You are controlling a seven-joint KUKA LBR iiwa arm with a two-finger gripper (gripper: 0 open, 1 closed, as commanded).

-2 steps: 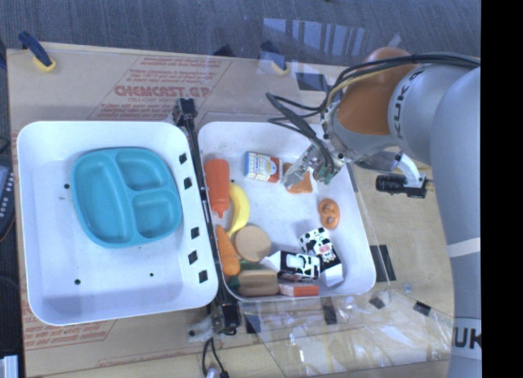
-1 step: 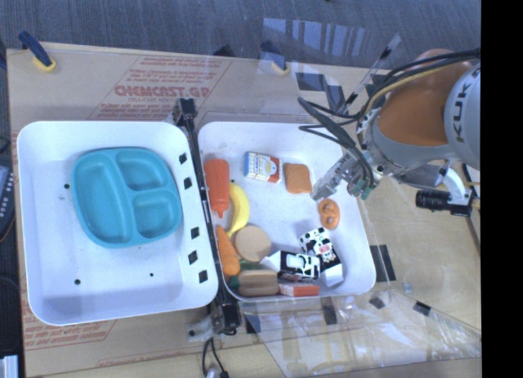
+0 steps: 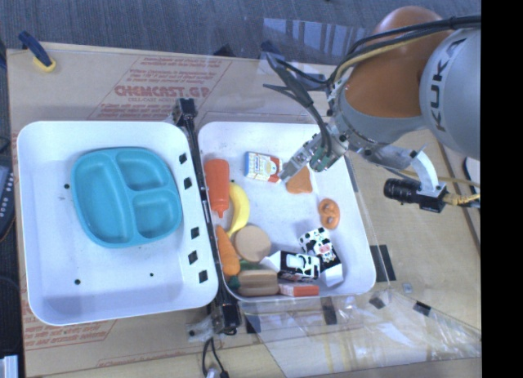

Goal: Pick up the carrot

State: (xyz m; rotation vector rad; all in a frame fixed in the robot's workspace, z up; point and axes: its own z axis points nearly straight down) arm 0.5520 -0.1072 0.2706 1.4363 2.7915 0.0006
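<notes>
Two white bins (image 3: 33,229), one carrot (image 3: 228,251).
Gripper (image 3: 296,168) sits above the right bin, far from the carrot; its grip can't be told.

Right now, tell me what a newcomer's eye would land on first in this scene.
First, the big grey arm with its orange band, reaching in from the right with its claw over the right bin. Next, the blue divided tray lying alone in the left bin. Then the toy food heaped along the right bin's left and near sides, including a yellow banana and the carrot.
</notes>
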